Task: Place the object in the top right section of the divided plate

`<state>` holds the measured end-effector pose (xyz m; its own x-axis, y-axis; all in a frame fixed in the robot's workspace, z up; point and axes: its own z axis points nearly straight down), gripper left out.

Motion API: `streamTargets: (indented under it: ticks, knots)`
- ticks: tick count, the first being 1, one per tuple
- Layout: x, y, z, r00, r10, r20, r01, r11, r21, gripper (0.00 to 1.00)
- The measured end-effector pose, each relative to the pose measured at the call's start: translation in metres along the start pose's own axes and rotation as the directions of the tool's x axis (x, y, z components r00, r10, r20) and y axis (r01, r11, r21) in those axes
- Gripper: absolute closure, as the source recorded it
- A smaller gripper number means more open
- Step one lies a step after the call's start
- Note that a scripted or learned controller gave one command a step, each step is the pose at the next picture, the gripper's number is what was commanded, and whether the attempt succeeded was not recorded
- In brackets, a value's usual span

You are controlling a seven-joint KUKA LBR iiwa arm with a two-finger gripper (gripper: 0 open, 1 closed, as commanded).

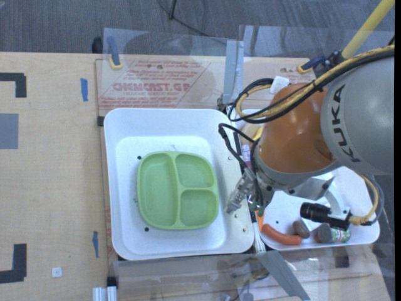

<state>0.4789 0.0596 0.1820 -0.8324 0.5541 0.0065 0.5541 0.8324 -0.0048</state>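
Note:
A light green divided plate (178, 190) lies in the left white bin (119, 168), with one long section on its left and two smaller ones on its right, all bare. My gripper (239, 196) hangs just right of the plate, over the left bin's right rim. Its metal fingertips point down and left. I see nothing between them. The orange wrist band and grey arm cover most of the right bin (366, 227). An orange carrot-like piece (282, 235), a brown lump (301, 229) and a grey lump (323, 233) lie in the right bin's near part.
A black cylinder on the wrist (322, 212) sticks out over the right bin's objects. Cables loop above the arm. A clear plastic panel (163, 80) with red print stands behind the left bin. Wooden bench (50, 168) spreads to the left.

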Motion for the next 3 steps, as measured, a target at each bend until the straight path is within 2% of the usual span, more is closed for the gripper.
streamTargets:
  ticks: [1, 2, 3]
  knots:
    - [-0.033, -0.026, 0.0, 0.996, -0.094, 0.004, 0.094, 0.996, -0.002, 1.0]
    - [0.015, 0.024, 0.0, 0.912, -0.411, 0.002, 0.411, 0.912, -0.001, 1.0]
    - [0.018, 0.028, 0.0, 0.728, -0.685, 0.003, 0.685, 0.728, 0.0, 1.0]
